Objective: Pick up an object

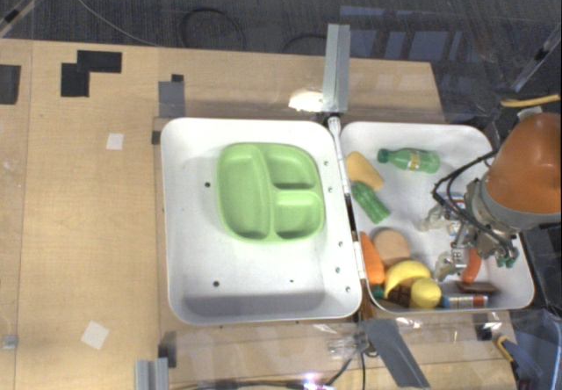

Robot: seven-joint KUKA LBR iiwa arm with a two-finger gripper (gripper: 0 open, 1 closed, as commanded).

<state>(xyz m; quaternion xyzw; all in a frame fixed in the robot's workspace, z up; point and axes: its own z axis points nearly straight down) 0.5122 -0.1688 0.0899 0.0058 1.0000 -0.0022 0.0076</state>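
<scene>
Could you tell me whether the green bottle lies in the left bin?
No, the green bottle lies in the right bin, near its far wall.

Arm [527, 173] cut off at right edge, hiding part of right bin [413, 140]; claw [461, 248] fingers too small to tell.

Two bins sit side by side on the bench; the left bin [184, 204] holds a divided tray [268, 191] near its middle. The right bin [413, 135] holds a bottle [409, 159] by its far edge, with toy foods [391, 248] along its left edge and near corner.
</scene>
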